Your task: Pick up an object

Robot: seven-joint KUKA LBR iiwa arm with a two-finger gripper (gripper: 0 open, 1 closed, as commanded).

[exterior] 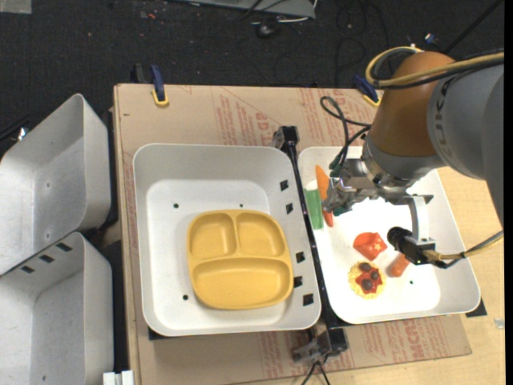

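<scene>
My gripper (337,197) hangs low over the left part of the right bin (457,295). It sits just right of a green stick-shaped piece (314,208) and an orange carrot-like piece (321,180) lying along the bin's left wall. It looks very close to both, and I cannot see contact. A red strawberry-like piece (369,245) lies in the middle of the bin. Nearer the front are a yellow round piece with dark red spots (366,279) and a small orange piece (397,265). The wrist hides whatever lies directly under it.
The left bin (152,215) holds a yellow divided plate (239,259). A black fitting with a cable (410,247) sticks out from the wrist over the right bin. Grey tilted trays (48,183) stand off the bench at the left.
</scene>
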